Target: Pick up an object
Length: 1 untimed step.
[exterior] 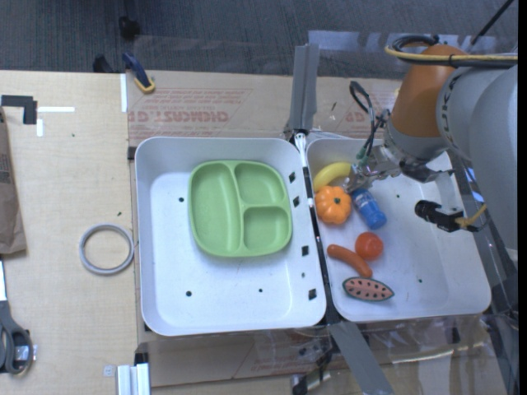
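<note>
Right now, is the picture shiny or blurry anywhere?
In the camera view the light is soft and even: the green plate is matte, with no glare, and the white bins show only faint shadows along their walls. The toy pumpkin looks sharp; the pincer beside the banana is cluttered and hard to read.

This place looks like a robotics lab, not a home. The wooden surface [66, 188] carries two shallow white bins [222, 303] fixed side by side, with printed cardboard [206, 109] under them. A large grey robot arm [486, 113] with loose cables reaches in from the right. A roll of tape [107, 248] and a blue clamp [138, 72] lie around, and the floor is grey office carpet [247, 15].
</note>
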{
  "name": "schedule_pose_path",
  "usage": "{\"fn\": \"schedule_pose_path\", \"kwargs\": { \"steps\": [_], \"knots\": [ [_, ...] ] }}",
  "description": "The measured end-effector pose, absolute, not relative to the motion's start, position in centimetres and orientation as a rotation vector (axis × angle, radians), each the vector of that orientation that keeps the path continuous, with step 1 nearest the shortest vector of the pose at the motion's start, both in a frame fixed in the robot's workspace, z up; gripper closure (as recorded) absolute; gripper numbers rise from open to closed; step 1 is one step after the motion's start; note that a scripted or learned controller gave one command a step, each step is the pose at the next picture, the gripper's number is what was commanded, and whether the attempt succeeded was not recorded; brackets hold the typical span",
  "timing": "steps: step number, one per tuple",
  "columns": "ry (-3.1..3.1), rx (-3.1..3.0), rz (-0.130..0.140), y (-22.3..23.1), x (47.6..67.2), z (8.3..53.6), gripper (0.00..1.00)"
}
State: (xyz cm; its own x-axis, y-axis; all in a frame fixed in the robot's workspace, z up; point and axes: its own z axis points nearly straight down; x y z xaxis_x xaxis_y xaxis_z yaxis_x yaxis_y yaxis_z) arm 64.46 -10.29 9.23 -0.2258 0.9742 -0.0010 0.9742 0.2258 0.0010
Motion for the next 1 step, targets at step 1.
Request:
{"fn": "schedule_pose_path", "kwargs": {
  "steps": [1],
  "knots": [
    [2.056, 2.374, -0.004, -4.62, 65.89, 19.15, 1.0]
  ]
}}
